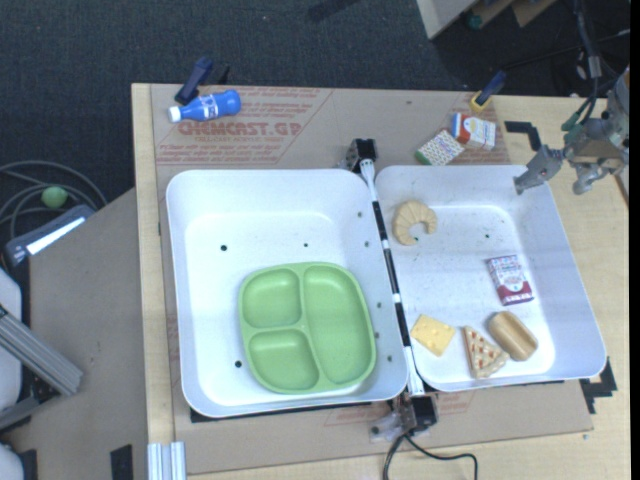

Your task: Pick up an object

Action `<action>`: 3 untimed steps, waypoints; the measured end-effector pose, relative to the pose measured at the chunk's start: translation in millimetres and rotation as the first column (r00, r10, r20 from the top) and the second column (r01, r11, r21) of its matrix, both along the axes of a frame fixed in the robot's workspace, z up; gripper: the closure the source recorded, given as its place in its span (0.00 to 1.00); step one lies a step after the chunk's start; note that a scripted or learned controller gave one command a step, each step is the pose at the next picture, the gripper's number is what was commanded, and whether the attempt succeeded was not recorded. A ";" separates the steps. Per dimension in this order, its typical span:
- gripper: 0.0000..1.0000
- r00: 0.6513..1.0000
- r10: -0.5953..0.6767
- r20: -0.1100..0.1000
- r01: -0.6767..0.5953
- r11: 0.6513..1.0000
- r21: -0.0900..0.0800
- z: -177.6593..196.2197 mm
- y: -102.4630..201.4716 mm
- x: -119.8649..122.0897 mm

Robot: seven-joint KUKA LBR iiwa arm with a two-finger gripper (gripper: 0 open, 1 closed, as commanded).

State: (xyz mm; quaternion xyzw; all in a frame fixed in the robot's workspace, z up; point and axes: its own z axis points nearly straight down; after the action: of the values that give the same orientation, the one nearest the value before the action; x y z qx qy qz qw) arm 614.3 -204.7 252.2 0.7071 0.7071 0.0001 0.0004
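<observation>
- Worktop of pale board (270, 133): carries two shallow white plastic bins side by side; left bin (200, 208) holding a green three-compartment plastic plate (305, 326), right bin (455, 208) holding the small toy foods.
- Grey metal hand (560, 163): poised over the far right corner of the right bin, well apart from every item; open or closed, cannot tell.
- Tan croissant-shaped toy (413, 220): likeliest pick, alone near the right bin's far left wall. Probably light, stiff and smooth, so apt to slip; best pinched across the thick middle of the arc. Long axis running roughly toward and away from the camera, horn tips pointing right.
- Red and white flat packet (509, 278): lying flat, long axis near-far; thin, hard to get under.
- Brown hot-dog toy (512, 335): long axis diagonal, beside an orange pizza-slice toy (482, 352).
- Yellow cheese wedge toy (433, 335): blocky, easy to clamp across flat sides.
</observation>
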 end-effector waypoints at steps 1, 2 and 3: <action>0.00 1.000 0.001 -0.003 -0.001 1.000 0.004 -137.2 -17.5 -28.2; 0.00 1.000 0.000 -0.003 0.000 1.000 0.001 -168.1 11.0 -60.2; 1.00 1.000 -0.001 0.000 0.001 1.000 0.000 -157.8 10.6 -59.6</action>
State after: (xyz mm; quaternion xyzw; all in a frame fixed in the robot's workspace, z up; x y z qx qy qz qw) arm 554.7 -194.1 94.5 0.7074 0.7068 0.0002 0.0005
